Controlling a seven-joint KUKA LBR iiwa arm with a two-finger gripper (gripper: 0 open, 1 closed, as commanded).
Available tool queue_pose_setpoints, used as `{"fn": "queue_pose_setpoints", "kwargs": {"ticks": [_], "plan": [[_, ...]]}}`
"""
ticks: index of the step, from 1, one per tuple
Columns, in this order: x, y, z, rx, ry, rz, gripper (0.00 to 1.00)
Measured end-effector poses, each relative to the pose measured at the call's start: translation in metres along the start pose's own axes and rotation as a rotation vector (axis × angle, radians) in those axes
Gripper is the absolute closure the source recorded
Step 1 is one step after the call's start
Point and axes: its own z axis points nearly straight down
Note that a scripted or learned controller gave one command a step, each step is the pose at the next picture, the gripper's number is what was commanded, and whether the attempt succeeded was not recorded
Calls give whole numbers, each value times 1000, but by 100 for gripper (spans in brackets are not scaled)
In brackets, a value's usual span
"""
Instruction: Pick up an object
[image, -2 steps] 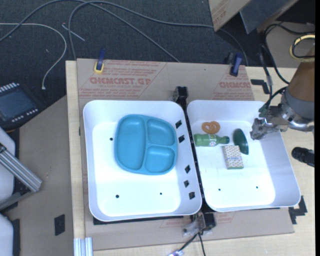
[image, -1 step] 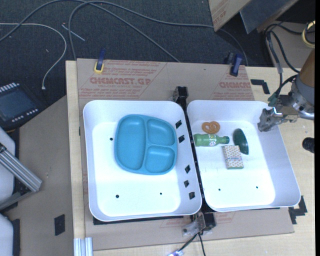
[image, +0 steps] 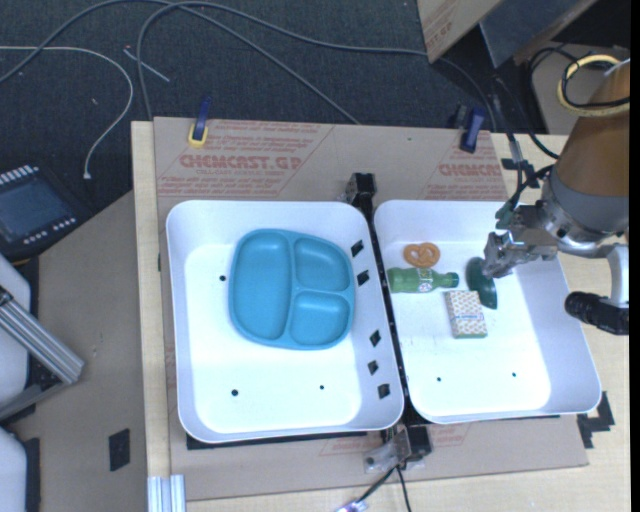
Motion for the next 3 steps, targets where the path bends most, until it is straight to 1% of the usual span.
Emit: {"fn": "queue_pose_setpoints", "kwargs": {"ticks": [1, 3], "plan": [[63, -9, -3, -1, 2, -2, 100], [173, -16, 19, 1, 0, -2, 100]]}}
